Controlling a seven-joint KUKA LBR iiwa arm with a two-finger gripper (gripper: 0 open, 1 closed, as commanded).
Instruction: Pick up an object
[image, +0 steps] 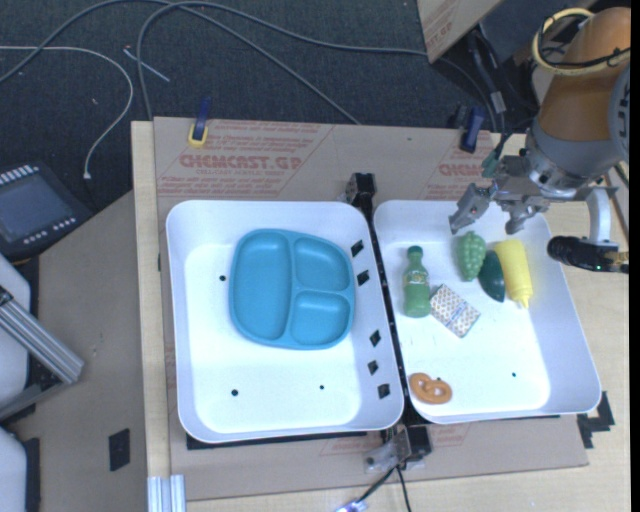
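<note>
One pretzel (430, 388), one bottle (416, 281), one grape bunch (469, 254) lie below the spread-fingered, unladen gripper (493, 212).

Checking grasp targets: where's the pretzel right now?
The pretzel lies in the right bin, at its near left corner by the divider, below the bottle and the patterned packet, well away from the tool.

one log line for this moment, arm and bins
gripper: open, above right bin far edge | nearest: green grapes | held: nothing | left bin: blue divided plate
</note>
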